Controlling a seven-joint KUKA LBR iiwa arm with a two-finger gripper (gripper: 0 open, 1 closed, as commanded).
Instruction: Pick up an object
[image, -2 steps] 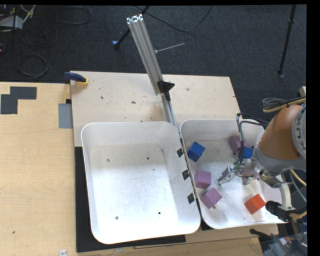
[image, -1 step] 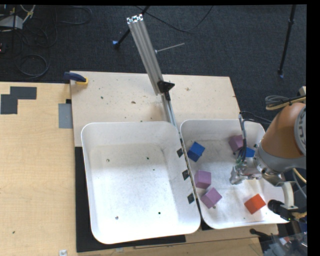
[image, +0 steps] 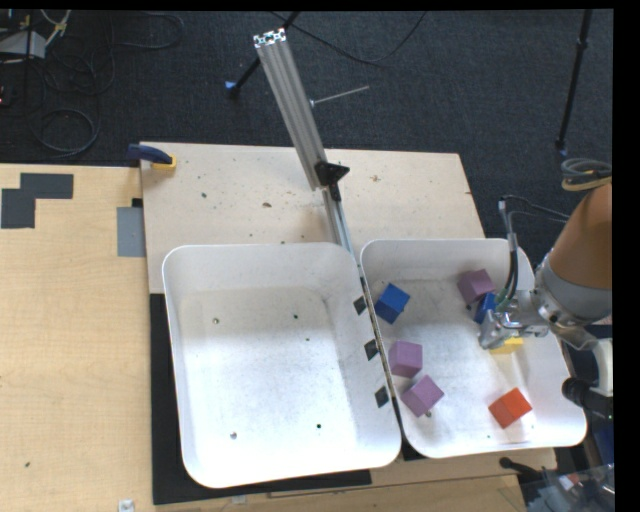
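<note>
Two white bins sit side by side on the bench, and all the loose pieces lie in the right bin (image: 560, 425). Taking that bin as a clock face, a blue cube (image: 392, 301) rests near ten o'clock by the dividing wall, two purple cubes (image: 406, 357) (image: 423, 394) lie at about eight and seven o'clock, an orange-red cube (image: 511, 408) sits near five o'clock, and a third purple block (image: 475, 286) sits near one o'clock. The gripper (image: 503, 331) is down in the bin at about three o'clock, just below that third purple block. A small yellow piece (image: 508, 344) shows at its lower tip and a bit of blue (image: 487, 305) shows against its upper side, both touching or very close to it. I cannot tell from this slanted view how the pincer stands, or whether either piece is actually between it.

The step in hand looks like the grasp itself: the tool is low among the objects, nothing lifted. The next move probably calls for a firm closure on one piece and a straight rise clear of the bin wall. Crowding is the risk, as the purple block and the blue bit sit close enough to be nudged or to spoil the grip.
</note>
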